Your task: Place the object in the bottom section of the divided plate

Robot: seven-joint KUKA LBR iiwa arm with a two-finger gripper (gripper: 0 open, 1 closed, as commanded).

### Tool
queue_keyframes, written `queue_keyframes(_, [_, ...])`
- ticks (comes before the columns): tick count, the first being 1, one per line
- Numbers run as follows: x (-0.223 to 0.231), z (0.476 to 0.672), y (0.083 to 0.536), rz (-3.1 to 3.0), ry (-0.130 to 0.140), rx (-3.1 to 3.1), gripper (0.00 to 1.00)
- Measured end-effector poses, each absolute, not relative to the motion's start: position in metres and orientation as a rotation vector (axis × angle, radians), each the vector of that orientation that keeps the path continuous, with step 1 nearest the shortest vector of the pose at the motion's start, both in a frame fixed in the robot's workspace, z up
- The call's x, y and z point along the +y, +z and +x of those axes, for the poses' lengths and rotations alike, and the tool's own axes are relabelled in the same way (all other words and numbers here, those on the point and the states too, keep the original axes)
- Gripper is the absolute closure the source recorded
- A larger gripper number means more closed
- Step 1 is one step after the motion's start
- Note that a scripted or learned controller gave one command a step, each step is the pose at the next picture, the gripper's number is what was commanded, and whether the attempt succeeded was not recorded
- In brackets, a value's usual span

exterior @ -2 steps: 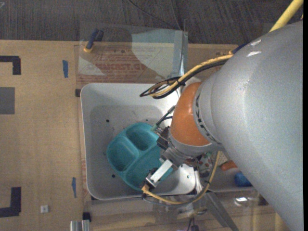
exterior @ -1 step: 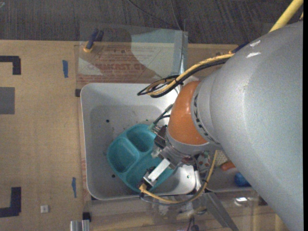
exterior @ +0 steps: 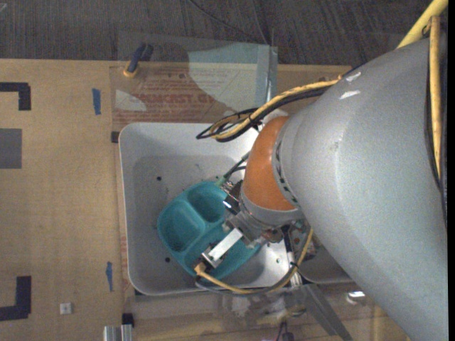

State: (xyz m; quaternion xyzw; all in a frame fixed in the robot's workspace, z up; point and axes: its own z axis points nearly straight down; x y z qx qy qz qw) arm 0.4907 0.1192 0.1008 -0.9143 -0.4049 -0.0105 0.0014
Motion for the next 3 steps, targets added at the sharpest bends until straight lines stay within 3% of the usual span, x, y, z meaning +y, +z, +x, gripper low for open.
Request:
queue_keyframes(1, [0.147,0.478,0.139,-3.072,0.008,-0.652,0.0])
queue_keyframes(2, [0.148,0.477,0.148,-3.07,0.014,-0.659,1.0])
queue_keyframes(3, [0.109,0.48,0.112,-3.102,-0.002,-0.427,1.0])
